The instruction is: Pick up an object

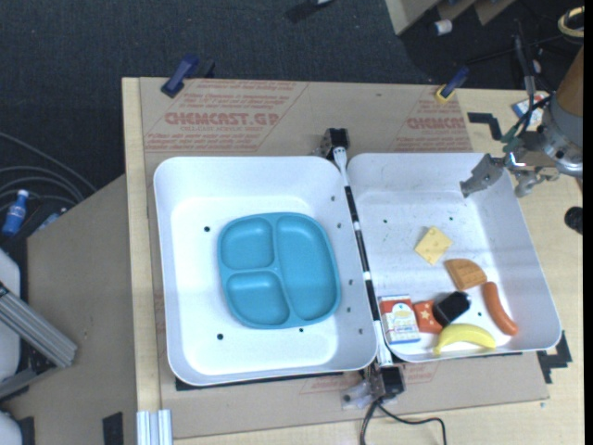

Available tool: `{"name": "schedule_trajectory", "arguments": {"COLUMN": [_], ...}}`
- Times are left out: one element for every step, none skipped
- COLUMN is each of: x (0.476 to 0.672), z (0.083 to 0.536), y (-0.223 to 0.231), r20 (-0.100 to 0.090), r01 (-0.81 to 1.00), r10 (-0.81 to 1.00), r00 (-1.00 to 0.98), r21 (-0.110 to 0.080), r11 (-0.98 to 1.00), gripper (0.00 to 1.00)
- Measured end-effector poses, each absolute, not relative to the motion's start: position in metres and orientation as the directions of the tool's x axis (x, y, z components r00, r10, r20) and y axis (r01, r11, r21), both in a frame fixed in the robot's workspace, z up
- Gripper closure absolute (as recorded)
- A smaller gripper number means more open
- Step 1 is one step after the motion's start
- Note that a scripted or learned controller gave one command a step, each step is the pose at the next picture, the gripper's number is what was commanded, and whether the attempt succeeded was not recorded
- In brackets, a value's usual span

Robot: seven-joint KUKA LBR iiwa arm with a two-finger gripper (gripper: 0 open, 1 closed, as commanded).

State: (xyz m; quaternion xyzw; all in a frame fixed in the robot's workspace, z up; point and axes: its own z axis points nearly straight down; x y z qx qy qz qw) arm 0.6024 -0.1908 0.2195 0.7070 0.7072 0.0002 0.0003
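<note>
The right bin holds several small items toward its near right corner: a yellow cheese wedge, a brown bread piece, an orange sausage, a black block, a banana and a red-and-white carton. My gripper hovers over the far right corner of this bin, well above and behind the items. Its fingers are spread open with nothing between them.
The left bin carries a blue divided plate at its middle. A black clamp sits where the two bins meet at the back. Blue clips and cables lie on the bench around the bins.
</note>
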Motion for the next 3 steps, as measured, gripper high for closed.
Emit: {"name": "schedule_trajectory", "arguments": {"x": [0.571,0.667,0.584], "z": [0.085,0.085,0.084], "y": [-0.181,-0.158,-0.136], "r20": [0.001,0.0,0.001], "r01": [1.0,1.0,1.0], "r10": [1.0,1.0,1.0], "r00": [0.0,-0.002,0.001], "r21": [0.0,0.002,-0.002], "r11": [0.0,0.002,-0.001], "gripper": [0.0,0.0,0.0]}}
